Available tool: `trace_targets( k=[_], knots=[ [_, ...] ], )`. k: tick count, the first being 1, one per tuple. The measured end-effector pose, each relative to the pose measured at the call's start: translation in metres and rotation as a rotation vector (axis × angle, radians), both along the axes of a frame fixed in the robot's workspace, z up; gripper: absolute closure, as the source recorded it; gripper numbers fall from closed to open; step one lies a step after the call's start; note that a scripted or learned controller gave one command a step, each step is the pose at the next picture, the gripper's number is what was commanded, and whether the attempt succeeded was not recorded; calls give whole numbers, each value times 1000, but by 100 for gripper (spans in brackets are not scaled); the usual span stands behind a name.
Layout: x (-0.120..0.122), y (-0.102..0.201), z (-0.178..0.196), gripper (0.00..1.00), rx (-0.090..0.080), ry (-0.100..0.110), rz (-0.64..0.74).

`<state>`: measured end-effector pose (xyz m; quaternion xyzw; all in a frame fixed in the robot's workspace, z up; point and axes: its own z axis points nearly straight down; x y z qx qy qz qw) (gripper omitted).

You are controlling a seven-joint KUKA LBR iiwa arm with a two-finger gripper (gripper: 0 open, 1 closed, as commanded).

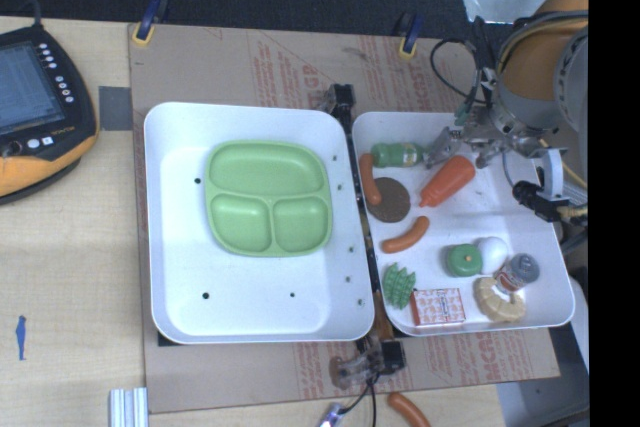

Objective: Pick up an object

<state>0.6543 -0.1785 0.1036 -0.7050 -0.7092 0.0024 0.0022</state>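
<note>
An orange carrot [446, 182] lies tilted in the right bin [553, 245], thick end up and to the right. My gripper [468, 147] hangs over the bin's back part, right at that thick end. The wrist hides where they meet, so I cannot tell whether it touches or grips the carrot. Around it lie a green bottle [396, 155], a brown disc [391, 199], two sausages [405, 235] [369, 177], a green round piece [463, 260] and a white egg [492, 248].
The left bin [175, 245] holds a green divided plate [269, 197]. At the right bin's front lie a leafy green piece [399, 285], a red-and-white box [438, 306] and a small jar on a beige ring [507, 288]. A teach pendant [30, 115] sits far left. One loose sausage [409, 408] lies below the bins.
</note>
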Motion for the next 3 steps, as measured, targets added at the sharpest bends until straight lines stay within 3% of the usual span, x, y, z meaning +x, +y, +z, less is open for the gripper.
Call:
trace_targets(
  k=[1,2,3],
  knots=[
    [-39,8,-12,0,-2,-2,-2],
    [-39,7,-1,100,-3,-1,-1],
    [-60,95,89,100,-1,-3,1]
  ],
)
